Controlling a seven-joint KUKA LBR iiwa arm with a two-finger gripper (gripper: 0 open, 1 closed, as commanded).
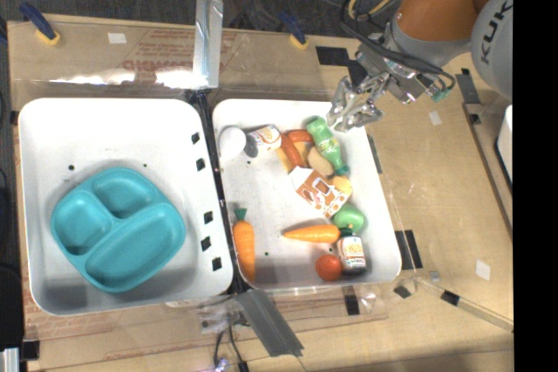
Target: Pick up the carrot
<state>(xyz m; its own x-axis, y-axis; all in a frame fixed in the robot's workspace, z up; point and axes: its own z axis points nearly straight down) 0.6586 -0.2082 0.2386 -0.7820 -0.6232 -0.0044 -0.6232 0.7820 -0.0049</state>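
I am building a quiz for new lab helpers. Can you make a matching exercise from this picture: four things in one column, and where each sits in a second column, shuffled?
Things:
1. Teal plastic divided plate
2. Orange carrot with a green top, lying upright in the picture
3. Small red tomato
4. Metal claw of the grey arm

Places:
A. Near corner of the right white bin, beside a small bottle
B. Above the far right corner of the right bin
C. In the left white bin
D. Along the left wall of the right bin

Pairs: 1-C, 2-D, 3-A, 4-B

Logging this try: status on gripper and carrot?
Gripper above right bin's far-right rim, nothing held. Orange carrot flat, near right wall. Green round fruit, small bottle crowd it.
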